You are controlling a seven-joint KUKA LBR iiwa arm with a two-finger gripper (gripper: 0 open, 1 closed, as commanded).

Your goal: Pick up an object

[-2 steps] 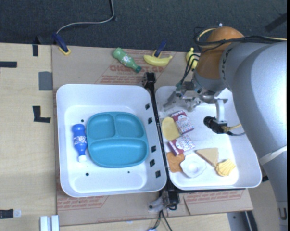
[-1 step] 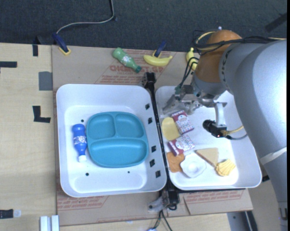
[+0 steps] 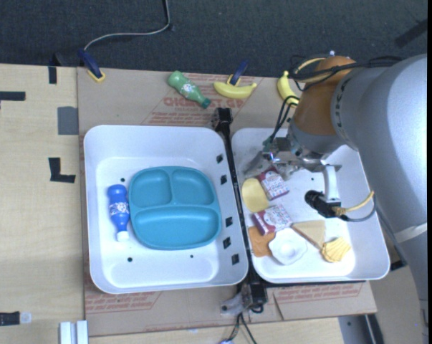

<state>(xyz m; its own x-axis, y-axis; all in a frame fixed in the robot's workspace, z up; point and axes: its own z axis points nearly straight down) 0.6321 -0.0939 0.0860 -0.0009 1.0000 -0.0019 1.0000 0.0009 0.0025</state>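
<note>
Fingers' spread unclear, gripper (image 3: 273, 165) low in right bin (image 3: 366, 256), above snack packet (image 3: 274, 185).

There are two white bins (image 3: 94, 192) side by side. The left bin holds one blue divided plate (image 3: 174, 208) and one small blue bottle (image 3: 117, 211). Outside the bins, on the cardboard behind them, lie one green bottle (image 3: 188, 89) and one yellow banana (image 3: 234, 89). In the right bin there are two small red-and-white packets (image 3: 274, 185).
</note>
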